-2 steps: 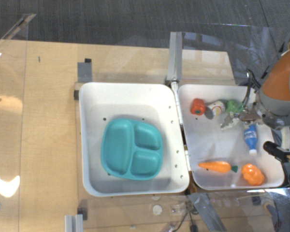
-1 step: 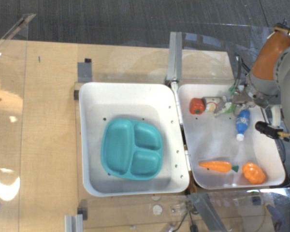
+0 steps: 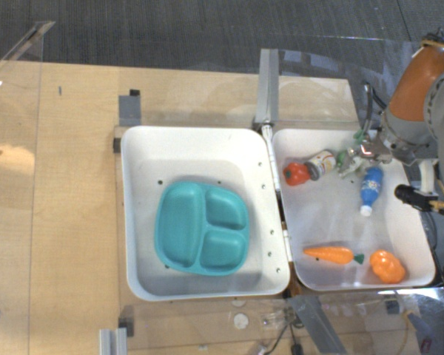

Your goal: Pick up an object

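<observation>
The gripper [image 3: 362, 151] is seen at the far side of the right bin [image 3: 407, 231], just above a blue bottle [image 3: 370, 188]; its opening cannot be told. A carrot [image 3: 330, 254] and orange [image 3: 387, 266] lie near. A teal tray [image 3: 202, 228] sits in the left bin [image 3: 144, 198].

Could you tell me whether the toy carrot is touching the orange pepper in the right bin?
Apart. The camera view shows the carrot lying left of the orange pepper, with bare white floor of the right bin between the carrot's green tip and the pepper.
</observation>
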You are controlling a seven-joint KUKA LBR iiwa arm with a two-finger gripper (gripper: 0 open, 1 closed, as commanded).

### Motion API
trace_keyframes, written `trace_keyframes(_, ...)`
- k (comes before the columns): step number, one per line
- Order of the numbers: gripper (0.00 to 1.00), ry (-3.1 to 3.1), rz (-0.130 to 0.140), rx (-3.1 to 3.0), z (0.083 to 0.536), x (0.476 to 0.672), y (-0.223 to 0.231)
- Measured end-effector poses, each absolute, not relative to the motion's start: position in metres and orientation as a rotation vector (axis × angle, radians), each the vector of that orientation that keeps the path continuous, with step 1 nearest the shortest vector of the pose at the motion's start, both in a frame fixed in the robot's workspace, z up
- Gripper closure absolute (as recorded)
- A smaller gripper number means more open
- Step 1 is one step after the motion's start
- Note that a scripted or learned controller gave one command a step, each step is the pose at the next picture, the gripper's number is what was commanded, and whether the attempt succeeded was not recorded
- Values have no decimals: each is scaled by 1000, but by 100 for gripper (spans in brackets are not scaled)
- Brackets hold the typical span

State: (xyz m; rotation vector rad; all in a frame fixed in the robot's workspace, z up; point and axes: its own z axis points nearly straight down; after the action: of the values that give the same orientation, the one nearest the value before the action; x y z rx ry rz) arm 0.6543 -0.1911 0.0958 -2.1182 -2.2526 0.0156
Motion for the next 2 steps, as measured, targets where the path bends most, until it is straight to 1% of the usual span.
trace_keyframes(1, 100, -2196, -2, -2252, 174, 671, -149)
trace_keyframes(2, 100, -2469, -4, -1954, 207, 671, -113)
